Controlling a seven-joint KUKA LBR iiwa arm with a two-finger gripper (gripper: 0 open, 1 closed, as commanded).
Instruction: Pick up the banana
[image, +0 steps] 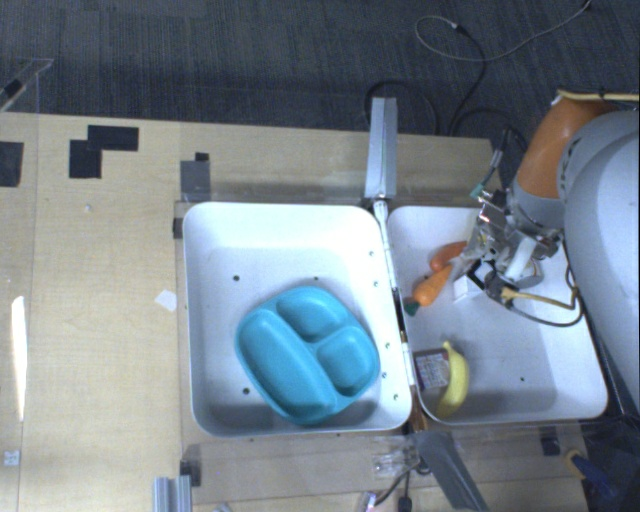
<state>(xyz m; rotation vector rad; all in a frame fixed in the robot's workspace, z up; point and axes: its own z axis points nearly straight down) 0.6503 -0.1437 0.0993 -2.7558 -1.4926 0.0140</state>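
Observation:
The yellow banana (455, 379) lies near the front left corner of the right bin (560, 395), curved along the bin's left wall. My gripper (484, 262) hangs over the back half of that bin, well behind the banana and apart from it. It sits just right of an orange carrot-like item (437, 277). The gripper's tip is small and cluttered with cables, so its state is unclear.
A small dark packet (431, 369) lies right beside the banana on its left. A blue divided plate (306, 351) rests in the left bin (215, 300). A metal divider (383, 150) stands behind the two bins. The arm's grey body (600, 200) fills the right side.

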